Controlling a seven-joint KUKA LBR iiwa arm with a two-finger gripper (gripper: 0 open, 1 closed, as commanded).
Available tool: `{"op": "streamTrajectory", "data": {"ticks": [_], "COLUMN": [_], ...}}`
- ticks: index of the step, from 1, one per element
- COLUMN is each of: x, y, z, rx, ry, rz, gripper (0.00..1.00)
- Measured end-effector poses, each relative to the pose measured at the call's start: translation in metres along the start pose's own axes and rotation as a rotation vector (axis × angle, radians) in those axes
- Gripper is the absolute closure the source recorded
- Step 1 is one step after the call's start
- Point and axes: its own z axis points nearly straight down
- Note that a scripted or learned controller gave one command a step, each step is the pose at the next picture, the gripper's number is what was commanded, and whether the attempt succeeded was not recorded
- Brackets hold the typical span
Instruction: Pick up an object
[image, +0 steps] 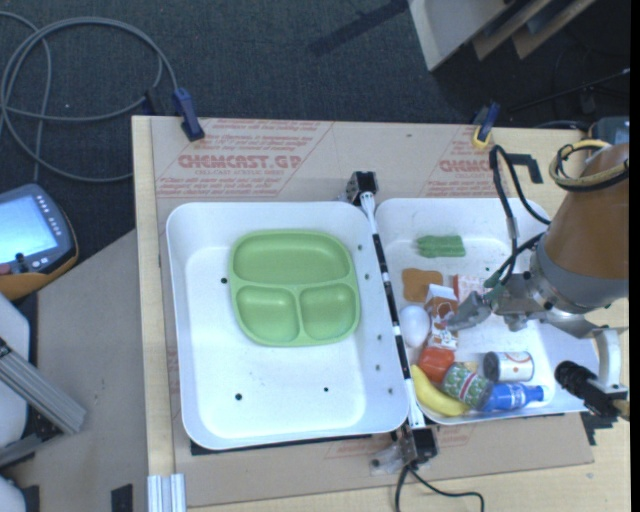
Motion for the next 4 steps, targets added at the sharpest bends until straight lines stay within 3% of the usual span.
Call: {"op": "streamTrajectory", "data": {"ticks": [1,2,3,4], "x": [-0.003,-0.003,0.007,0.007], "y": [0.043,0.081,0.066,0.067], "z": [0.077,0.095,0.101,0.090], "rx": [-0.008,-0.023,-0.002,-0.005], "ry": [-0.010,-0.020,-0.002,-0.002], "rz": [0.007,0.008,0.000,0.001], "gripper": [0.00,0.00,0.00,1.00]}}
